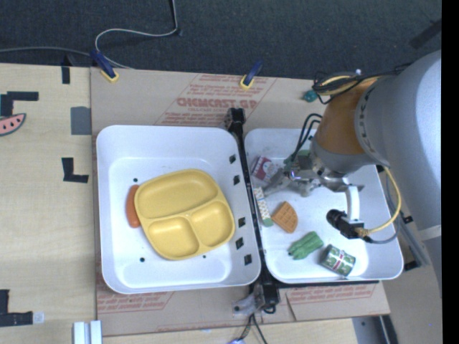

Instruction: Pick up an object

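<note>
Overhead, slantwise: pale wooden bench [43,213] overlaid with brown printed cardboard sheet [179,99], black tape marks at far left, dark carpeted floor [251,13] beyond, thin cable [136,33] looped across. Two yellow-and-blue clamps [251,76] on cardboard's far edge. Left white bin [115,192]: yellow three-compartment tray [184,212], lying slightly askew; orange item [132,208] tucked against tray's left side, partly hidden. Right white bin [380,264]: waffle-patterned orange piece [285,217] near middle, green bumpy object [305,245] just below, green-labelled can [337,259] on its side toward near right corner, red-and-white packet [262,168] against left wall, small patterned strip [262,209] beside divider. Grey arm with orange band [344,124] entering from right, gripper [278,180] low over right bin's upper left, just beside red-and-white packet; opening of tool: cannot tell, nothing visibly gripped.
</note>
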You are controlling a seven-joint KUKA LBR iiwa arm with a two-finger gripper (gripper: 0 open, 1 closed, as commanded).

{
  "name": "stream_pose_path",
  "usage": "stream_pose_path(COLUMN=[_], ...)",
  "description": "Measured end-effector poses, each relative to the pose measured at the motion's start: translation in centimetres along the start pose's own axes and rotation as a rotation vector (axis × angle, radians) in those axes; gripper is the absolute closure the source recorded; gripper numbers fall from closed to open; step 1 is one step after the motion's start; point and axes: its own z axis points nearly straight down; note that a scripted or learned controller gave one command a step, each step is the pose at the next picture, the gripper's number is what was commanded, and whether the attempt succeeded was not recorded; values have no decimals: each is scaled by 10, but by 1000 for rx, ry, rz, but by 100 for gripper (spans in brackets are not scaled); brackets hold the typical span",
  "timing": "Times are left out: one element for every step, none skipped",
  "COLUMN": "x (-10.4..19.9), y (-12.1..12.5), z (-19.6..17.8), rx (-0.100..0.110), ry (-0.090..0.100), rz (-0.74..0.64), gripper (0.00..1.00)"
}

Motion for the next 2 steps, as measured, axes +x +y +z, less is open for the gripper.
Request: stream_pose_path(x=[-1,-1], y=[0,0], z=[-10,-10], rx=[-2,-2], ry=[-2,-2], rz=[1,1], gripper=[100,0])
